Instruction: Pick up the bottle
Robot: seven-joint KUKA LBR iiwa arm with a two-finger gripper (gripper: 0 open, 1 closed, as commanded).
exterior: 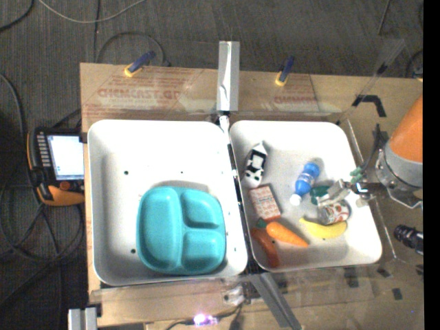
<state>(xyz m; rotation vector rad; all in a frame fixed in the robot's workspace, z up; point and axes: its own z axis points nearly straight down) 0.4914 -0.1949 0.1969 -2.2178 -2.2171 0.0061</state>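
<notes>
Lying aslant, cap toward lower left, the bottle [306, 179] sits just left of the tool [342, 192], whose spread I cannot tell.

We see a blue bottle [306, 180] with a white cap, a turquoise tray [181, 231], an orange carrot [285, 234], a yellow banana [326, 229], and what looks like a black-and-white carton [256, 165].
</notes>
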